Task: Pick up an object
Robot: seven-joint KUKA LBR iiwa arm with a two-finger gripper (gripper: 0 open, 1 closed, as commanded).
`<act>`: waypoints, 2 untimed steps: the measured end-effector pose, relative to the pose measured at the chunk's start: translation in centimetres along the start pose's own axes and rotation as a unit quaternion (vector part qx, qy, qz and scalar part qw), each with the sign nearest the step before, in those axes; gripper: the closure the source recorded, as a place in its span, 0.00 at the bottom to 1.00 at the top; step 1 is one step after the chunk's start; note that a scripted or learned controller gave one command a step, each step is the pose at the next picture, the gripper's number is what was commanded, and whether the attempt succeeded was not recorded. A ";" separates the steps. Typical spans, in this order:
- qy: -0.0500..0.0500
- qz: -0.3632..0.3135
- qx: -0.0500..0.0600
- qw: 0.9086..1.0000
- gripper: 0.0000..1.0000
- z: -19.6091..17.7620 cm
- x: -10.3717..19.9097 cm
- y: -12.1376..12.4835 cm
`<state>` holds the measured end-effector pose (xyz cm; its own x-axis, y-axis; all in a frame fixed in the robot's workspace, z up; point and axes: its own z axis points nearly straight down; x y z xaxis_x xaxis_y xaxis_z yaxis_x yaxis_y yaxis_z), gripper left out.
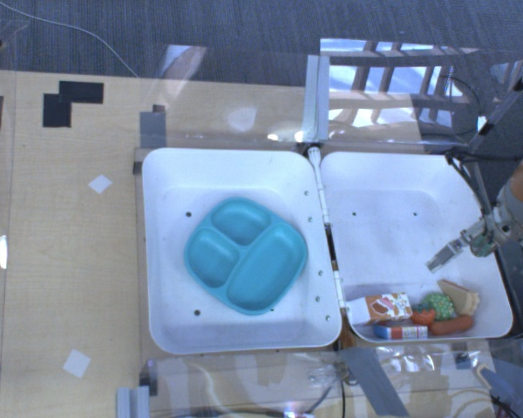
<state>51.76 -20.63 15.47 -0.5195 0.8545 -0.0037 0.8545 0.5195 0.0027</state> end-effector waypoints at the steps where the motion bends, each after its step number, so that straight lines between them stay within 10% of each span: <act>1: 0.000 -0.011 0.000 1.000 0.00 3.0 1.7 -2.4; 2: -0.002 0.029 -0.002 1.000 0.00 6.7 -3.0 5.1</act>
<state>57.74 -20.52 8.82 -0.4687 0.8833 -0.0078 0.8833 0.4687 0.0080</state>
